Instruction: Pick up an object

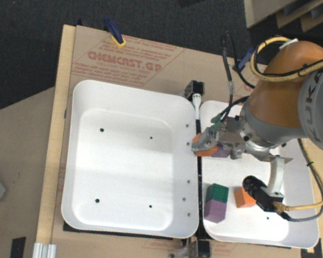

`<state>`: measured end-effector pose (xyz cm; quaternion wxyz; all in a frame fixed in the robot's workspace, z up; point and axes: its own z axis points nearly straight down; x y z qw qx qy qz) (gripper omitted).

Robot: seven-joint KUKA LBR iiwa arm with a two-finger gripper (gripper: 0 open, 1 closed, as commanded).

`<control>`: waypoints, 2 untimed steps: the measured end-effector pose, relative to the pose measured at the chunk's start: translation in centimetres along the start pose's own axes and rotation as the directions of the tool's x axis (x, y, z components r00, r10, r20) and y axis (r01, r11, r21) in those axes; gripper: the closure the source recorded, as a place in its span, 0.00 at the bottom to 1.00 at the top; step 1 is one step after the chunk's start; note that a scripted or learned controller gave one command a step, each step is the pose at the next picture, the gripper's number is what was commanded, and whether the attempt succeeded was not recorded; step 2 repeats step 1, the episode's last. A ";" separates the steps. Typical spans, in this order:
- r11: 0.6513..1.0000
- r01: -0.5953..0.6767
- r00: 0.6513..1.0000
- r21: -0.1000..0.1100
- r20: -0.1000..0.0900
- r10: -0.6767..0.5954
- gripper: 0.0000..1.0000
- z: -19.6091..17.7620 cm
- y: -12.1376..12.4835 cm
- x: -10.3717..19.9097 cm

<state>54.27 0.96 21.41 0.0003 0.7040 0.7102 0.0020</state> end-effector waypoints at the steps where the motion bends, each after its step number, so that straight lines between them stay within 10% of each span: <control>1: 1.000 0.001 1.000 -0.002 -0.001 -0.001 1.00 -3.5 4.0 8.4; 2: 1.000 0.001 1.000 -0.002 -0.001 -0.001 1.00 -3.5 4.0 8.4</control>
